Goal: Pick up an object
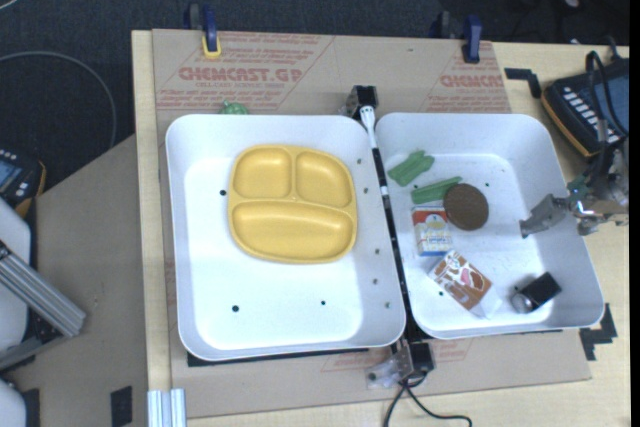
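Observation:
The right bin [500, 140] holds several small things. Two green pieces [410, 167] lie near its back left, and a brown round disc [466, 206] sits beside them. In front of the disc lies a red and white packet [433, 232], then a brown and white wrapper [462, 279]. A small black and grey block [537, 291] rests near the front right corner. My gripper [548, 213] reaches in low over the bin's right rim. It is right of the disc, behind the block, and I see nothing held in it.
In the left bin [200, 265] sits a yellow divided plate [293, 203]. A black and orange device [590, 105] lies on the bench behind the right bin's right corner. Blue clamps [209, 25] hold the board's back edge.

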You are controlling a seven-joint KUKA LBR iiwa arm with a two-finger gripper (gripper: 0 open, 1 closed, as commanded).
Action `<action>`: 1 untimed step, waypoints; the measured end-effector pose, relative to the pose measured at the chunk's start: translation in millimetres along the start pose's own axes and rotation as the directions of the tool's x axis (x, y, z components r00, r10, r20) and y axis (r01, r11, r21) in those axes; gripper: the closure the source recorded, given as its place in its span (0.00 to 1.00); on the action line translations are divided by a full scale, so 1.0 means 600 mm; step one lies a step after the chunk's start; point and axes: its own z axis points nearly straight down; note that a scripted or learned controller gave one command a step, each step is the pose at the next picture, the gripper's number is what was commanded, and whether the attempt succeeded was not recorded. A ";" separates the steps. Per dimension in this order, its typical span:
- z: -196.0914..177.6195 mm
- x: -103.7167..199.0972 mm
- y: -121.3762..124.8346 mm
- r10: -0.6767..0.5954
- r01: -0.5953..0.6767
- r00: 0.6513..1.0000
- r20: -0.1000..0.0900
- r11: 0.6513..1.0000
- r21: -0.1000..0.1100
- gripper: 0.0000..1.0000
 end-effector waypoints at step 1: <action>0.215 0.050 -0.018 0.000 0.000 1.000 -0.004 1.000 0.006 0.00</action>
